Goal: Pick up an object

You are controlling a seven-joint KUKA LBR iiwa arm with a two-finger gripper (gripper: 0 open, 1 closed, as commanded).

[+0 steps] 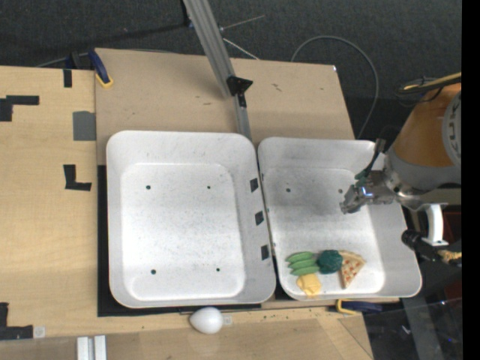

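On wooden bench: two white bins, dark carpet behind; jaws over right bin, state unclear.

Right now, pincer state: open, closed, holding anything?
Pincer: cannot be told; it hangs over the right bin, apart from the toy food pile.

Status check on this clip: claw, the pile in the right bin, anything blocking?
Claw low over right bin, far side from pile. Toy food pile untouched at bin's near edge. Path between them open.
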